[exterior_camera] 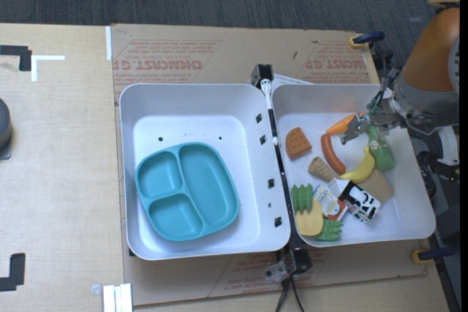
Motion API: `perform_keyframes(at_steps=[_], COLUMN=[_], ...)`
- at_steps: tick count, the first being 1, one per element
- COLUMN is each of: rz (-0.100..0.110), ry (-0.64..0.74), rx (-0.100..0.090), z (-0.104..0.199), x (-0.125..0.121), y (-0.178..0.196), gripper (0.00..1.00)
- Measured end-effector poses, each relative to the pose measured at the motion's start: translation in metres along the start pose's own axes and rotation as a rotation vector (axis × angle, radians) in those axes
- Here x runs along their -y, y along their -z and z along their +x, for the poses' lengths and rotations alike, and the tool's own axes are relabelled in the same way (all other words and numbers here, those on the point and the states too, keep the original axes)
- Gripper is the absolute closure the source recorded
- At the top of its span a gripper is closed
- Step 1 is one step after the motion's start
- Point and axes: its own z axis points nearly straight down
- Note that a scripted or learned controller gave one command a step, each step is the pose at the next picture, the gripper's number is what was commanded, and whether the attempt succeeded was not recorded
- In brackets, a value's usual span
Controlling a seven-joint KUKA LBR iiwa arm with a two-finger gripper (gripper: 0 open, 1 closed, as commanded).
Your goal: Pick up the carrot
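Note:
The carrot is a small orange piece lying near the back of the right bin. Its right end runs under my gripper. My gripper hangs over the back right of that bin, just right of the carrot. It is open, with one dark finger touching or nearly touching the carrot's right end. Nothing is held between the fingers. The grey and orange arm comes in from the right.
Packed around the carrot in the right bin are a bread slice, a red sausage, a banana, a green fruit, a cone, corn and a black-and-white item. The left bin holds a teal divided plate.

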Motion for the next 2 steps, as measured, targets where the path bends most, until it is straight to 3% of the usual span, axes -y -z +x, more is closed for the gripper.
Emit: perform_keyframes(at_steps=[1,2], rz=[-0.001,-0.004], ry=[-0.128,-0.12], rx=[0.0,0.004], z=[-0.017,-0.017], x=[-0.057,-0.058], y=[-0.038,-0.027], gripper=[0.0,1.0])
